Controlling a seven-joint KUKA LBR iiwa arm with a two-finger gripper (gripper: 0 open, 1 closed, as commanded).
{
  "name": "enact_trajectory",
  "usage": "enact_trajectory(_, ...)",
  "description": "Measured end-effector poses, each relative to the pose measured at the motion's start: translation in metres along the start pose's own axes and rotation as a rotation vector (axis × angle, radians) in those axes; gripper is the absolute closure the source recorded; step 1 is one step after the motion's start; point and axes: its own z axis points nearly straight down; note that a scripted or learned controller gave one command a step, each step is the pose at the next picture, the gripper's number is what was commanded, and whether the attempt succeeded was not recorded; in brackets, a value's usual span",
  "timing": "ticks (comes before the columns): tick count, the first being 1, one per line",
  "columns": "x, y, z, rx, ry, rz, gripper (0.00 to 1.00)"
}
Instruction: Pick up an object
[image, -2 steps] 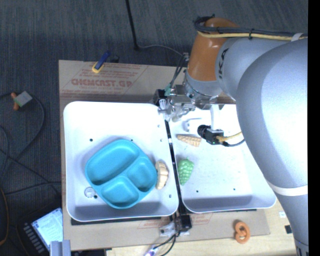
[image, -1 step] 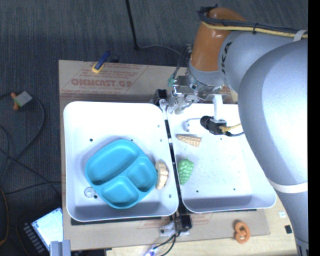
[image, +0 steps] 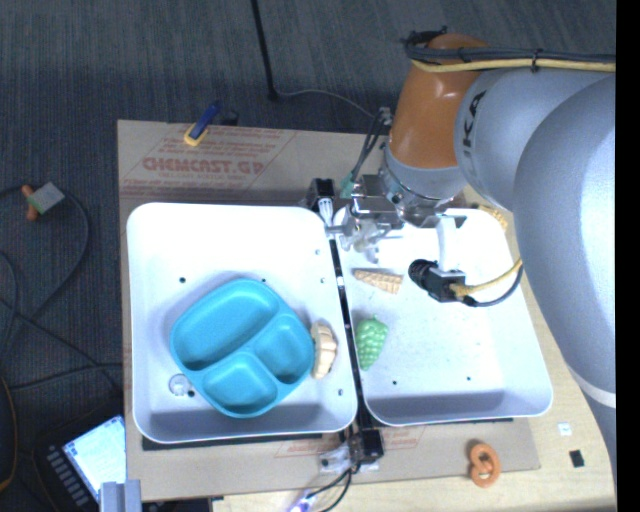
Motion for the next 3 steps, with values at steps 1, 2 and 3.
enact_trajectory(1, 0.042, -0.058, -0.008, 0.002, 0.002, -0.001, 1.0)
enact_trajectory(2, 0.039, -0.118, 0.021, 0.004, 0.001, 0.0, 1.0)
enact_trajectory(3, -0.023, -0.13, -0.002, 0.001, 0.0, 0.001, 1.0)
